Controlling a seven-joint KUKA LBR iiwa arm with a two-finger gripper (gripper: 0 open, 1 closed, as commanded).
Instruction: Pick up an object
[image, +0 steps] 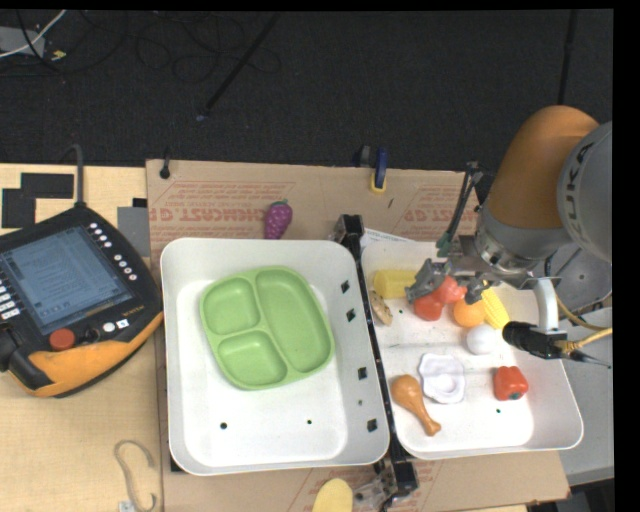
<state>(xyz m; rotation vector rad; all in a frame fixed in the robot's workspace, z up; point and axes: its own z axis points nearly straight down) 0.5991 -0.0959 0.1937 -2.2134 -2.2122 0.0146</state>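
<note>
While the arm reaches in from the right, its jaws (440, 283) sit low over the back of the right bin (560, 425), right at a crowded cluster of toys: a red piece (432, 303) touching the jaw tips, an orange ball (468, 314) just beside it, a yellow corn-like piece (495, 305) and a white ball (481, 340) close by. Can't tell how far the jaws are open, or whether anything is between them; dark linkage blocks the tips. Likely target is the red piece, judging from where the tips point, but nothing confirms a grip. A yellow block (393, 283) lies toward the bin's left wall, a white cup (442, 378) and a drumstick (415, 402) sit nearer the front, and a red pepper (510, 382) is well apart at the right. Loose scatter looks like deliberate clutter for grasp tries. Left bin (200, 420) holds a green divided tray (266, 326), nothing in its compartments. A tablet pendant (70, 290) rests on the table at far left, out of the arm's way. Tight packing near the tips could mean a neighbour gets nudged.
</note>
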